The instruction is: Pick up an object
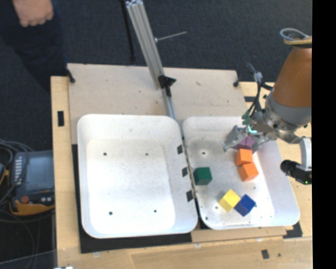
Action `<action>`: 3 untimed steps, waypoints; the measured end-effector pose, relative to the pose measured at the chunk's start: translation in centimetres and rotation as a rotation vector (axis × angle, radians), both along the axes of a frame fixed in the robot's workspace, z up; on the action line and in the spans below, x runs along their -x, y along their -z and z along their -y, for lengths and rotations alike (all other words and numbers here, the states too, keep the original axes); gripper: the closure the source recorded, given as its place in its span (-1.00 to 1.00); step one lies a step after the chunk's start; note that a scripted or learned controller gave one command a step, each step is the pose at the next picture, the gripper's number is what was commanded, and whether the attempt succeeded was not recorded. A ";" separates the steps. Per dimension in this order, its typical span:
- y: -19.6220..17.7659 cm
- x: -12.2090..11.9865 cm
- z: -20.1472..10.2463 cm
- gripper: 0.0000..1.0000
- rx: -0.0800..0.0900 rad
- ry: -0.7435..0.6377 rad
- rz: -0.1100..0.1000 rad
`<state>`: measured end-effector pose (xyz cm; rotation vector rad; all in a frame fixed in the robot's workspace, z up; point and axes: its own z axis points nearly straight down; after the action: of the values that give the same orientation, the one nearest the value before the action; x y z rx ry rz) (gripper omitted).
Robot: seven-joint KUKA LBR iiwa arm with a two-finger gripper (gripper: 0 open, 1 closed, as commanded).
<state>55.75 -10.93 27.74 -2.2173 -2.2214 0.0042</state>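
The right bin [210, 134] holds several small blocks: a green cube [202, 175], a yellow cube [229, 200] touching a blue cube [245, 205], two orange cubes [243, 156] [248, 171] one behind the other, and a purple block [246, 142] partly hidden under the gripper. My gripper [242, 137] hangs low over the back right of this bin, right at the purple block and just behind the orange cubes. Whether anything sits between its fingers is hidden.
The left bin [128, 173] lies beside the right one. A slanted aluminium pole [149, 47] rises from the bench behind the bins. A person's hand [32, 11] is at the top left. A device with cables [31, 181] sits left of the bench.
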 end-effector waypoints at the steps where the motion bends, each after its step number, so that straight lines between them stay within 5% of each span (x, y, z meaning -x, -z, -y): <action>1: -0.2 -0.1 0.0 -1.00 0.001 0.001 0.005; 3: 12.2 0.1 0.8 -1.00 0.001 0.003 -0.001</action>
<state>55.66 -11.71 15.50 -2.2201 -2.2177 0.0065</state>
